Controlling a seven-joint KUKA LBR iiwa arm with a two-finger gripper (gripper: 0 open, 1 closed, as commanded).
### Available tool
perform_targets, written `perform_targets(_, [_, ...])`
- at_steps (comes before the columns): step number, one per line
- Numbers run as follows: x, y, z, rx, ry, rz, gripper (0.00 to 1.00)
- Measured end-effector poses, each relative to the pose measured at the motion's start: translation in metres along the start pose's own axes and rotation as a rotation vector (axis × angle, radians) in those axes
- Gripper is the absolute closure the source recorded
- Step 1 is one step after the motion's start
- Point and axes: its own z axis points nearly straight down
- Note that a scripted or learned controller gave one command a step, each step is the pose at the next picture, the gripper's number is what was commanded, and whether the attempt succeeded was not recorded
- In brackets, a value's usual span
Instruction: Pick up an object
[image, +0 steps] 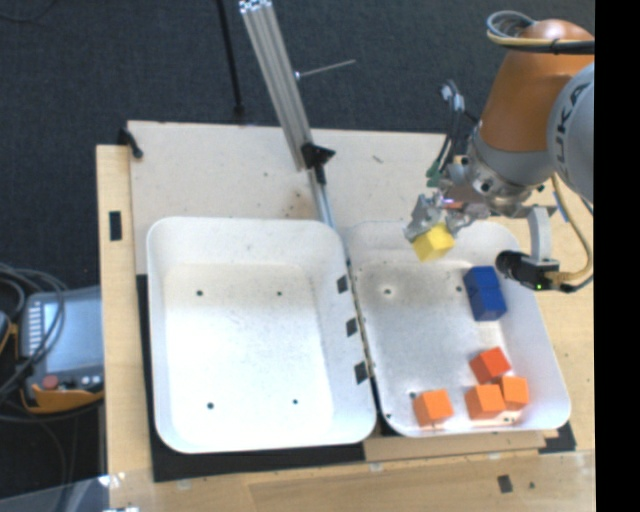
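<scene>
Gripper (432, 232) closed on yellow cube (433, 243), cube pinched at its fingertips and looks lifted off right bin (400, 330). Grasp seems done; left is keeping it secure. Blue block (485, 292) just right-below gripper, orange blocks (488, 385) well below, in the bin.

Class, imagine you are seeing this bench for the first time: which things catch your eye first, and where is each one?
First comes the grey arm with its orange band reaching in at upper right, its pincer shut on a yellow block above the far end of the right bin. Next, a blue block lies near that bin's right side, with four orange blocks clustered at its near right corner.
</scene>
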Motion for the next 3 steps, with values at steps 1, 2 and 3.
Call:
perform_targets(1, [0.042, -0.031, 0.014, 0.003, 0.0, -0.002, 1.0])
perform_targets(2, [0.098, -0.059, 0.014, 0.002, 0.002, -0.005, 1.0])
perform_targets(3, [0.144, -0.086, 0.029, 0.003, 0.0, -0.003, 1.0])
